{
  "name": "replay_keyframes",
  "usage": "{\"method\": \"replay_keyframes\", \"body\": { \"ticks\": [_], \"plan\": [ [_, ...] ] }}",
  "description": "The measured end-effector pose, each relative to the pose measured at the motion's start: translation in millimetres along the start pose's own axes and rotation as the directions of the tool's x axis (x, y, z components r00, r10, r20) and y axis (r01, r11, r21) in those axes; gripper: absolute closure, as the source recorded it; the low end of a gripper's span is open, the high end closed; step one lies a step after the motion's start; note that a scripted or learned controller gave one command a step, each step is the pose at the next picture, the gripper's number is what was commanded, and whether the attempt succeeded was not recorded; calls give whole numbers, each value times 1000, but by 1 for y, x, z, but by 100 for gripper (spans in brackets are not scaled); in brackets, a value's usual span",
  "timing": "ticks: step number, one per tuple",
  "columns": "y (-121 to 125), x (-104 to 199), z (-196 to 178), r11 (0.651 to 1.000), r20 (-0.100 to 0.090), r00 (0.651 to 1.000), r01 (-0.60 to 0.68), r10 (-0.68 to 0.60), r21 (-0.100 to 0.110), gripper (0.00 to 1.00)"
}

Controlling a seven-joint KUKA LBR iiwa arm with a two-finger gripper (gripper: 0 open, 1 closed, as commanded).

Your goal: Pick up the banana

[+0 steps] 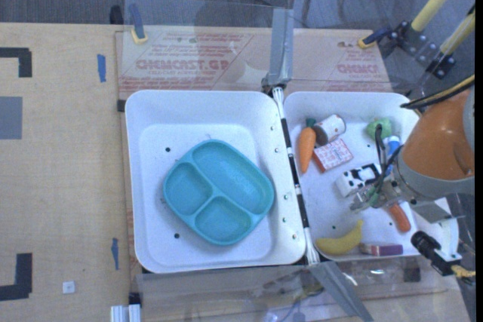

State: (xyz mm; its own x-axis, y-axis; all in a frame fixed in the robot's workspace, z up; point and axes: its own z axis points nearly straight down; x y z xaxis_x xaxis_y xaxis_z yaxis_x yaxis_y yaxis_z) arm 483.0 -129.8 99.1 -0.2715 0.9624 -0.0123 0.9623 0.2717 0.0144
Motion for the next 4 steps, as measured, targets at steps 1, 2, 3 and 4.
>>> {"method": "replay_keyframes", "body": {
  "ticks": [1, 2, 3, 4],
  "plan": [
    [0, 0, 0, 1000, 0, 1000, 0, 0, 0, 0],
    [5, 23, 10, 983, -6, 983, 181, -181, 5, 0],
    [6, 25, 10, 902, -7, 902, 431, -431, 2, 0],
    [9, 23, -1, 904, 4, 904, 428, -428, -5, 100]
  ]
}}
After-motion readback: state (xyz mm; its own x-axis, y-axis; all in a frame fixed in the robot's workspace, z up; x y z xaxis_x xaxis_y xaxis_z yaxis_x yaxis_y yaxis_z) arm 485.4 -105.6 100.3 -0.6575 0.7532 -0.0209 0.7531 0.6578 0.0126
